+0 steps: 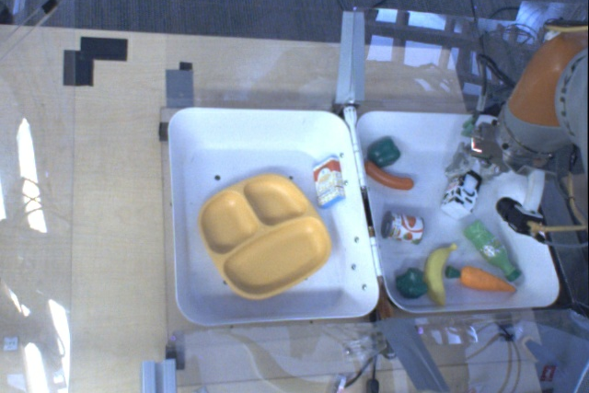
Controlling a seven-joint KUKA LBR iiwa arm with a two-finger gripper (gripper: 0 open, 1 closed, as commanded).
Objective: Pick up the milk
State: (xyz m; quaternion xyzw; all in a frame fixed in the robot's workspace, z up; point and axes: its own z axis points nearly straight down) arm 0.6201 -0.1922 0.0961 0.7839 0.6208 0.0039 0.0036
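Note:
A small black-and-white cow-patterned milk carton point(460, 193) stands in the right bin point(419, 132), toward its right side. My gripper point(469, 166) hangs directly over the carton's top at the end of the grey arm with its orange band point(545, 87), which comes in from the right. It looks very close to the carton or touching it; I cannot tell which. A second small carton point(329, 182), red, white and blue, lies in the left bin point(198, 198) against its right wall.
A yellow divided plate point(265, 235) takes up the middle of the left bin. Around the milk in the right bin lie a green pepper point(383, 151), sausage point(389, 179), can point(403, 227), banana point(435, 271), carrot point(483, 280) and green bottle point(490, 249).

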